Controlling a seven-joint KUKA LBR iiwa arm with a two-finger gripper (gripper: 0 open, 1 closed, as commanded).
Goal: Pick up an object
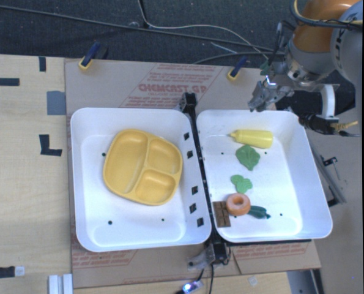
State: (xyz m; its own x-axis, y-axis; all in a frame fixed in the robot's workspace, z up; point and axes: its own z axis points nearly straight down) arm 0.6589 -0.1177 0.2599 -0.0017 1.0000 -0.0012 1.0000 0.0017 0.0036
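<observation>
The pincer [262, 100] hangs past the right bin's [316, 207] far rim at about 12 o'clock; whether it is spread or closed I cannot tell, and nothing is visibly in it. The likeliest target, a yellow bottle-shaped toy [253, 138], lies on its side at the bin's 12 o'clock, smooth and rounded (so it could roll or squirt out). It sits close to the wall, risking a rim strike. 2 green leaf pieces [248, 157] lie flat, hard to pinch.
</observation>
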